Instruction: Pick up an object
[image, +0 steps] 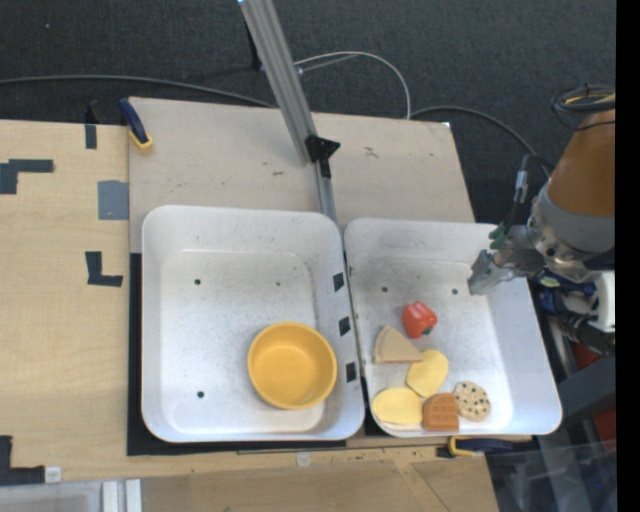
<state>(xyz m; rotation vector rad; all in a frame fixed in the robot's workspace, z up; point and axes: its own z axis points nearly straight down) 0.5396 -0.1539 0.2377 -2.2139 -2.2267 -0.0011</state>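
Note:
A yellow bowl (291, 364) sits in the near part of the left bin (180, 240). In the right bin (420, 250) lie a small red object (419, 319), a beige wedge (396, 346), two pale yellow slices (428, 372) (397, 406), a brown block (440, 412) and a speckled cookie (471, 401), all clustered near the front. My gripper (484, 271) hangs over the right bin's right side, above and to the right of the red object, with nothing seen in it.
A grey pole (285, 80) slants down from the top to the bins' divider. Black cables run across the dark floor at the back. A blue and yellow clamp (135, 122) sits on the bench's far left corner.

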